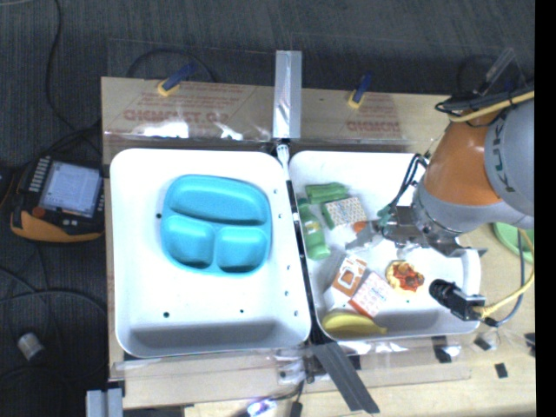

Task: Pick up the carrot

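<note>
A small orange piece (360, 228), likely the carrot, lies in the right bin (382, 165) just below a patterned packet (345, 209); most of it is hidden by the gripper. My gripper (391, 231) hangs low over the middle of the right bin, right beside that orange piece. The grey arm with its orange band (460, 168) reaches in from the right and covers the bin's right side.
The right bin also holds green items (318, 218), an orange-and-white box (349, 278), a white carton (373, 295), a banana (352, 324) at the front wall and a red-yellow food piece (406, 275). The left bin (139, 320) holds a blue compartment tray (215, 222).
</note>
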Robot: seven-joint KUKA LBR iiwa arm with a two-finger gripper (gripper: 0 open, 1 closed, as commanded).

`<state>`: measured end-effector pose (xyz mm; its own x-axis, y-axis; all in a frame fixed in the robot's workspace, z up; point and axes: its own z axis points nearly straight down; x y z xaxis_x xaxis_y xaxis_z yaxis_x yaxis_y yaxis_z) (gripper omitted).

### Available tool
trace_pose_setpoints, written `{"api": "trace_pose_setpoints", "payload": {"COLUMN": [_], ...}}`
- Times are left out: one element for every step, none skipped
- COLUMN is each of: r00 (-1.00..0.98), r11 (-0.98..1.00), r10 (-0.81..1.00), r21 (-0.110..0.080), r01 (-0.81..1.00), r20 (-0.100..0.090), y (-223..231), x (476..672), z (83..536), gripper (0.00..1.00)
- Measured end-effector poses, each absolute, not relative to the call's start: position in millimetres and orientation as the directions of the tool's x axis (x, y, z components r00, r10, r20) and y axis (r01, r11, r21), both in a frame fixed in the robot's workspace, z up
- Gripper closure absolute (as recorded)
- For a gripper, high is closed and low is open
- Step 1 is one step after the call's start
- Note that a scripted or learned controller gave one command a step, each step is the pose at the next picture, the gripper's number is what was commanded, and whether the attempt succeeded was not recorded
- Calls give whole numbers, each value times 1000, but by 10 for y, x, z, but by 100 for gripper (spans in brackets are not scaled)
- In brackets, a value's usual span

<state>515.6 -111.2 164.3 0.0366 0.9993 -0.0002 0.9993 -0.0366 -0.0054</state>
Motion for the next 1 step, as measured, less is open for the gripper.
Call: {"api": "trace_pose_setpoints", "payload": {"r00": [-48], "r11": [48], "r10": [999], "r21": [-5], "r01": [999], "r20": [-1], "y": [-1306], "x": [5021], "z": [1783], "gripper": [0]}}
